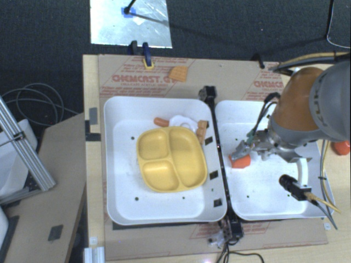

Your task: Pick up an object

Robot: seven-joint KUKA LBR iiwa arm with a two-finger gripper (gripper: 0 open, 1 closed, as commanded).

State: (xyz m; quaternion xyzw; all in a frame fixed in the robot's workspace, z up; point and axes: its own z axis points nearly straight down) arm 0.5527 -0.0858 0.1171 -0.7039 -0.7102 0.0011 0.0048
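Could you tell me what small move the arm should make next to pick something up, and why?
Probably a short, slow lift straight up, as a check. The claw sits low in the right bin, right at the orange object, but the view does not settle whether that piece is actually gripped. A small rise would show whether it comes along or stays on the bin floor.

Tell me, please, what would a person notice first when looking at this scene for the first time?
Probably the yellow divided plate, which lies in the middle of the left bin. Next, the grey and orange arm, which reaches over the right bin, its end effector right at a small orange object there.
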